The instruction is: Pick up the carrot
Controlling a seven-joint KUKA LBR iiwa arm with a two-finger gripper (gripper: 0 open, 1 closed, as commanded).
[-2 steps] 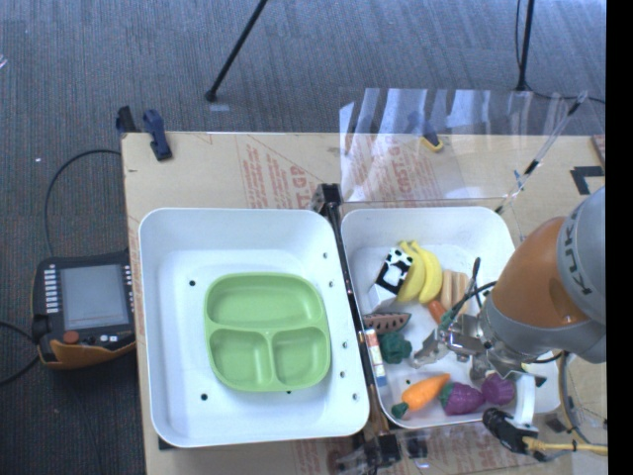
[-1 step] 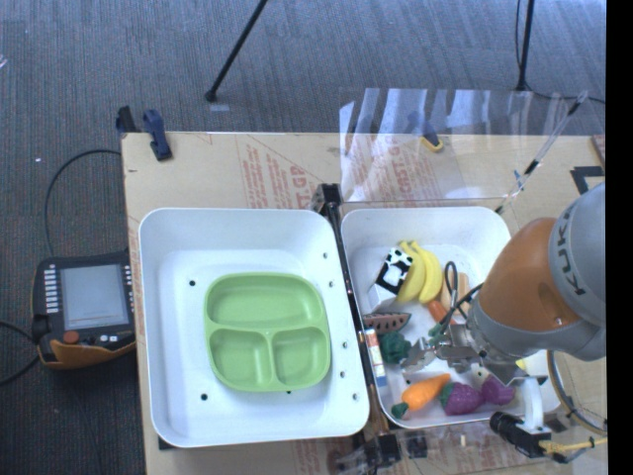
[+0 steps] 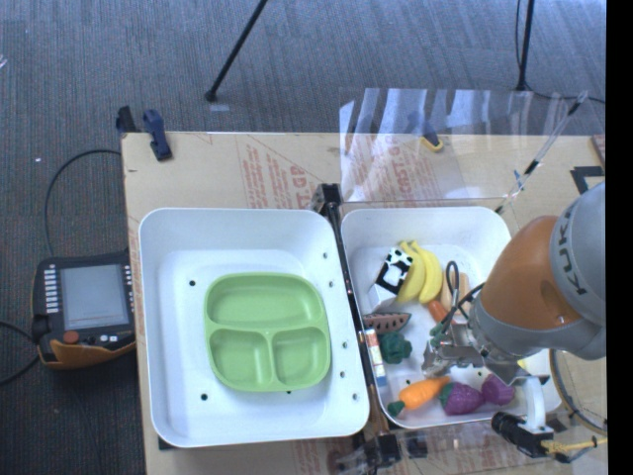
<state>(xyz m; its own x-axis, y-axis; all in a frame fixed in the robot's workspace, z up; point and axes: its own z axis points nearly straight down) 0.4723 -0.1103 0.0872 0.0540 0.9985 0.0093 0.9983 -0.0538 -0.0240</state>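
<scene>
The carrot (image 3: 420, 394) is seen lying in the right bin (image 3: 495, 228), not yet lifted. The hand (image 3: 447, 356) is positioned just above it; whether it is apart or together cannot be told.

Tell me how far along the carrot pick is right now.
Done: the arm has reached into the right bin, and the gripper sits low just above the carrot. In hand: nothing visibly; the carrot lies on the bin floor beside the purple pieces. Left: closing on the carrot and lifting it.
</scene>
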